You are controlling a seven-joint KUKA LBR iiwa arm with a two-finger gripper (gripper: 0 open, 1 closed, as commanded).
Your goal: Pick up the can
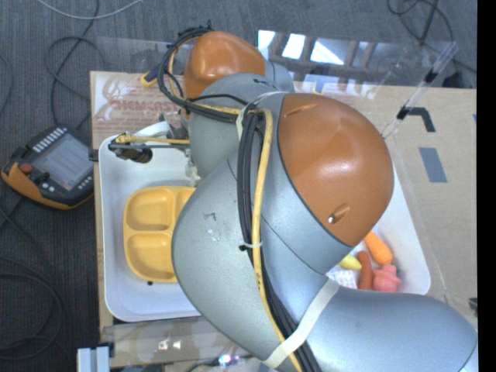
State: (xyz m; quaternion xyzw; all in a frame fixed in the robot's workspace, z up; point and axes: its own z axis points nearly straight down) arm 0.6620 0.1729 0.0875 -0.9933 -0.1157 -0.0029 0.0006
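My grey and orange arm point(294, 208) reaches across from the right and covers most of both bins. Its wrist ends over the far corner of the left bin point(111, 285), where the gripper point(178, 147) points down, largely hidden under the wrist. A yellow two-compartment tray point(151, 235) lies in the left bin, just in front of the gripper, with its right part under the arm.
In the right bin point(415, 246), near its front right corner, lie an orange carrot-like piece point(378, 248), a yellow piece point(350, 262) and a pink piece point(385, 277). A teach pendant point(50, 169) sits on the floor left of the bench.
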